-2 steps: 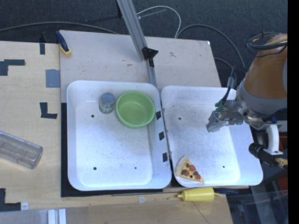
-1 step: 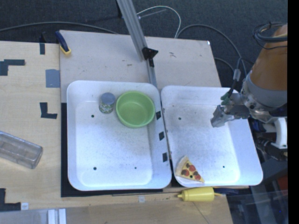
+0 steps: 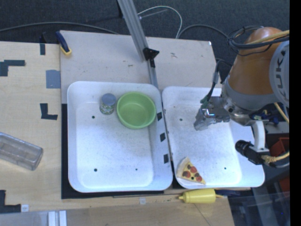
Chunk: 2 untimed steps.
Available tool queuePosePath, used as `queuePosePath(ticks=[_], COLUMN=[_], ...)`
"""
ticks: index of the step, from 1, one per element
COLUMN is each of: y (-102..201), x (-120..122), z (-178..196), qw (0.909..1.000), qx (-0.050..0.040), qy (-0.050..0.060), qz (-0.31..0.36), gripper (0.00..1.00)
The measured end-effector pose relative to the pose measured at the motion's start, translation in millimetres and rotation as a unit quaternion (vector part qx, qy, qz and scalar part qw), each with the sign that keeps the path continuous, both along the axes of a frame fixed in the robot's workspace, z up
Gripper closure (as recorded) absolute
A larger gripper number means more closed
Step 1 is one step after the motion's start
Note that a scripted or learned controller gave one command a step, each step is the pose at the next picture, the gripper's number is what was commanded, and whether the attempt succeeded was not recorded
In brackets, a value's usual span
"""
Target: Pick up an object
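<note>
Claw (image 3: 203, 122) over bare floor of right bin (image 3: 221, 171); finger state impossible to tell from this slant, nothing seen held. Nearest target: pizza slice (image 3: 190, 171), below and slightly left of claw, at bin's near-left corner. Best approach, by judgement: centre above slice, descend straight, avoid bin wall. Green bowl (image 3: 136, 110) and can (image 3: 107, 103) far left, in other bin.

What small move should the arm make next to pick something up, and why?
Probably move the claw toward the near left corner of the right bin and lower it over the pizza slice. The claw hangs above bare bin floor, and the slice is the one object in that bin; the green bowl and small can lie in the left bin.
</note>
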<state>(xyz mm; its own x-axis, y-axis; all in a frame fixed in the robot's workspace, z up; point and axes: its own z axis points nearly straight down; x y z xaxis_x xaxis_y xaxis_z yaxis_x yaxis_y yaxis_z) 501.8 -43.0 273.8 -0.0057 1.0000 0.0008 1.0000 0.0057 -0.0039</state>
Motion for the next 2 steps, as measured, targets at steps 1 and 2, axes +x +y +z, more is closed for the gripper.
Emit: queuePosePath(ticks=[1, 2], y=[48.3, 100.5], x=[9.2, 18.7], z=[-0.5, -23.4], qw=[1.0000, 1.0000], qx=[-0.0001, -0.0002], qy=[-0.001, 0.000], qz=[0.000, 0.000], gripper=[1.00, 1.00])
